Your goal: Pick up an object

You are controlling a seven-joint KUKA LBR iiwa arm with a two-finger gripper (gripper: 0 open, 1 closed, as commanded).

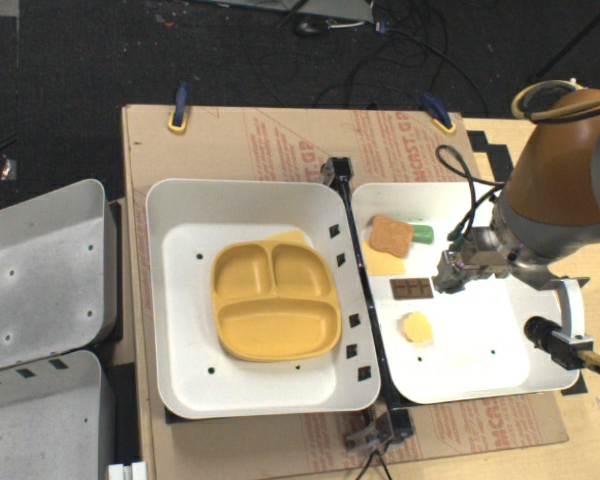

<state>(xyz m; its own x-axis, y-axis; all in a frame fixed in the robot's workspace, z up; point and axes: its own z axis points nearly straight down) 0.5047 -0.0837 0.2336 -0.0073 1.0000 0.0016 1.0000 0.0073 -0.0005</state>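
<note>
The right bin (pixel 480 358) holds an orange-brown block (pixel 390 236) lying on a yellow flat piece (pixel 383 261), a small green piece (pixel 421 234), a dark brown chocolate-like bar (pixel 412 289) and a round yellow piece (pixel 416 328). My gripper (pixel 452 276) hangs low over the middle of this bin, just right of the brown bar. Nothing shows between its fingers. A yellow compartment tray (pixel 276 302) lies in the left bin (pixel 185 368).
The grey arm with its orange band (pixel 560 168) reaches in over the right bin's right side. A black divider (pixel 358 288) runs between the bins. Cables (pixel 470 193) trail from the wrist. White trays (pixel 40 268) lie off the bench at left.
</note>
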